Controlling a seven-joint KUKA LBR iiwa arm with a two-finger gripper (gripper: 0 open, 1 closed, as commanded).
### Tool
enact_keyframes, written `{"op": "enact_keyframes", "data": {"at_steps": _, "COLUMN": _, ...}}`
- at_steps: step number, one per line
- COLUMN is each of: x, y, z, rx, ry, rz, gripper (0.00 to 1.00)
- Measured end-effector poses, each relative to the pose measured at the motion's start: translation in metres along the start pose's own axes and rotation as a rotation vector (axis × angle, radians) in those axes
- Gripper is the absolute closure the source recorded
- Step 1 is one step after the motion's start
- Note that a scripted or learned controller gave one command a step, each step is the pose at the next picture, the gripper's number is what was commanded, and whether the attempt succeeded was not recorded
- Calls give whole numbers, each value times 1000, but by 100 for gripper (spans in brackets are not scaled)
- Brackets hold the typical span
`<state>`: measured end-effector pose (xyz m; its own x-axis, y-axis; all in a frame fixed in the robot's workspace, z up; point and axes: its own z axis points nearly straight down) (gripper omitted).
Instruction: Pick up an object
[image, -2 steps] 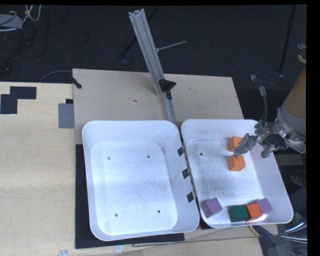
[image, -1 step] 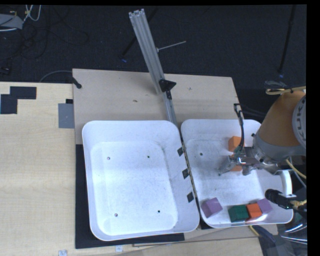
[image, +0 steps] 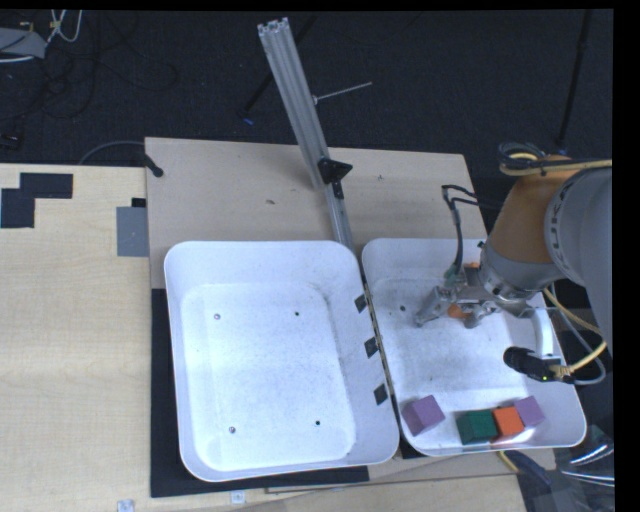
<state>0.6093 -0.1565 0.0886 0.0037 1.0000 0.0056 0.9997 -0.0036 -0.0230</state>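
Poised low over the upper middle of the right bin (image: 425, 352) with the end effector (image: 457, 308); cannot tell whether apart or together from this slant. Nothing visibly clamped. Small orange patch (image: 458, 313) right under it, tool part or object, unclear.

Candidates all crowded along the bin's near rim: purple block (image: 423, 412) a little apart on the left, then green block (image: 478, 426), orange block (image: 509, 420) and a second purple block (image: 529, 410) packed touching in a row, well apart from the end effector.

Likely trouble: closing where it hangs now and gripping nothing but bin floor. Reaching into the packed row risks jamming against a neighbour, or shoving blocks into the sloped rim so they tilt and slip out. Loose cable (image: 575, 365) beside the wrist could snag on a low sweep.

Plenty of bare floor in the bin's middle for a clean descent; little room near the front wall and corner. Lone purple block probably the safest pick. Left bin (image: 260, 350) irrelevant here.
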Motion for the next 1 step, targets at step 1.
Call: {"op": "enact_keyframes", "data": {"at_steps": 1, "x": -15, "y": 35, "z": -2, "rx": -10, "ry": -3, "rz": -5, "gripper": 0}}
